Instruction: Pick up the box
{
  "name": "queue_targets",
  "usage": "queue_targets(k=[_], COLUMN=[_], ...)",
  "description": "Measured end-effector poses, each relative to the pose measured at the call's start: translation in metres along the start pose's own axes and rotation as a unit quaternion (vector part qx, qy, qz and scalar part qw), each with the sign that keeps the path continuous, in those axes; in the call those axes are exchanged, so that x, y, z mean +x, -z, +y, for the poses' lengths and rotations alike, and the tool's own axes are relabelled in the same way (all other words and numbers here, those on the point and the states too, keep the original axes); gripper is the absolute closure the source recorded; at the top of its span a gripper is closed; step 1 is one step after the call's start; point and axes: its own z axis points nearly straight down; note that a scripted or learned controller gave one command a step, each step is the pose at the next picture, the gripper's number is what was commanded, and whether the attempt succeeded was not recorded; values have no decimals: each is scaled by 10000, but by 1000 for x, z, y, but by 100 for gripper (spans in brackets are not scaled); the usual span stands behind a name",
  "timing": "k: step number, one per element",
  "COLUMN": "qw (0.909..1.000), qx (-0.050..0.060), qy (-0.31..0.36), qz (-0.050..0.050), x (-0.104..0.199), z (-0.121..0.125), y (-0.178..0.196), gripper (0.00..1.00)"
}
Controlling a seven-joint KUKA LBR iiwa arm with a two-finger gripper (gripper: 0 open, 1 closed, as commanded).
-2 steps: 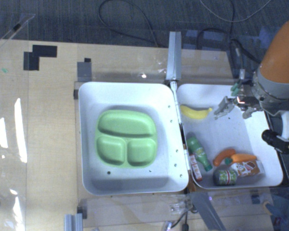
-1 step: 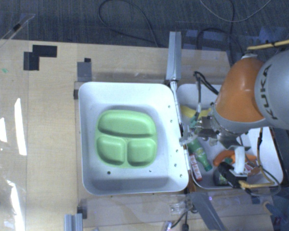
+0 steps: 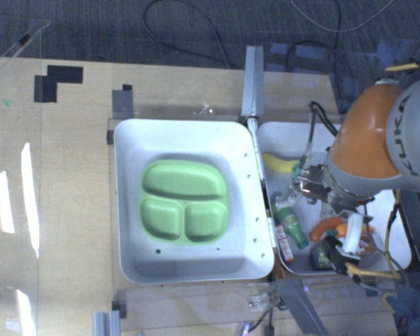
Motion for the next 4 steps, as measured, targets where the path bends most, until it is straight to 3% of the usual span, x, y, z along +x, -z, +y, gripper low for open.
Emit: queue_targets(k=[1, 2, 3, 4], qw=[9946, 9870, 9863, 9861], qx=[7, -211, -246, 123], qy=[1042, 1585, 1627, 1626], qz=[0, 133, 128, 314], x=[10, -7, -15, -26], z=[-3, 16, 21, 56], y=[-14, -41, -55, -69], gripper=[0, 0, 0, 0])
